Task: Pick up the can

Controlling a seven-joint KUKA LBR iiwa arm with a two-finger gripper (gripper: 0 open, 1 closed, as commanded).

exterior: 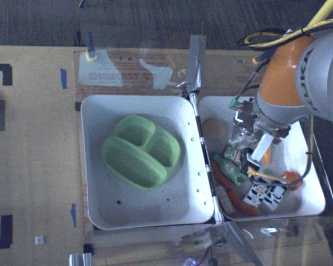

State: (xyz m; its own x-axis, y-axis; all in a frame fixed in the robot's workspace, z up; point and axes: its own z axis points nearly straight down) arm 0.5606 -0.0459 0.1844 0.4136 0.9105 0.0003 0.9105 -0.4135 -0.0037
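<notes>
Two shallow white bins sit side by side on the counter (33, 165). The left bin (94, 204) holds one thing: a green divided tray (141, 151) with three compartments, lying tilted across the middle of the floor. The right bin (316, 201) holds a crowded heap.

One arm (299, 73), grey with an orange band, reaches in from the right, and its wrist hangs over the middle of the right bin. The jaws point down into the heap; the wrist and the clutter hide them too much to tell whether they are released, clenched or grasping anything.

The best match for the can (213, 130) is one dull brown round shape in the right bin's near-left part, close to the wall shared with the left bin and apart from the heap. It shows as a round face, as if standing on end, so its long axis would run up toward the camera; this is not certain.

The heap holds one green item (231, 169), two long red pieces (221, 176) (241, 204), one black-and-white patterned package (265, 195) and one small orange thing (291, 177).
</notes>
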